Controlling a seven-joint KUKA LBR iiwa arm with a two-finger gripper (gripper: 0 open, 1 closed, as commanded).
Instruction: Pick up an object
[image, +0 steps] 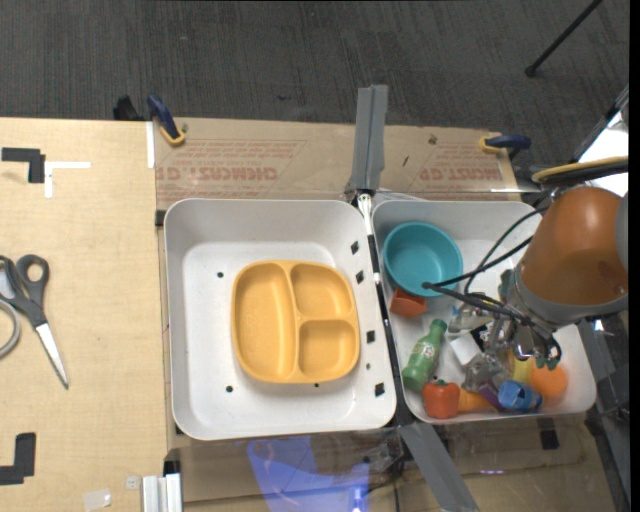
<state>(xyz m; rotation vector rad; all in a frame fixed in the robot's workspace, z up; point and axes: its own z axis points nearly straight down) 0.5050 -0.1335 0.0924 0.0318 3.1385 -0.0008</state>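
Camera view has the bench with two white bins side by side: the left bin (190, 330), mid-frame, carries just a yellow divided plate (296, 322), and the right bin (412, 208), lower right of frame, is where all the clutter sits. The arm (578, 250) comes in from the right edge, its big orange band hanging over that bin's right half, and the gripper (487, 362) is down low among the toys. Honestly can't tell whether it's open or closed, too much cable and metal in the way, and I wouldn't say it's got anything. Biggest item there is a teal bowl (424, 255) at the bin's upper left, well up-frame of the tool. Then a green bottle (424, 352) just left of it, long axis running lower-left to upper-right. A red-orange toy (441, 398) lies below-left, and a blue piece (515, 396) and an orange piece (549, 381) sit just below-right, closest by my guess.
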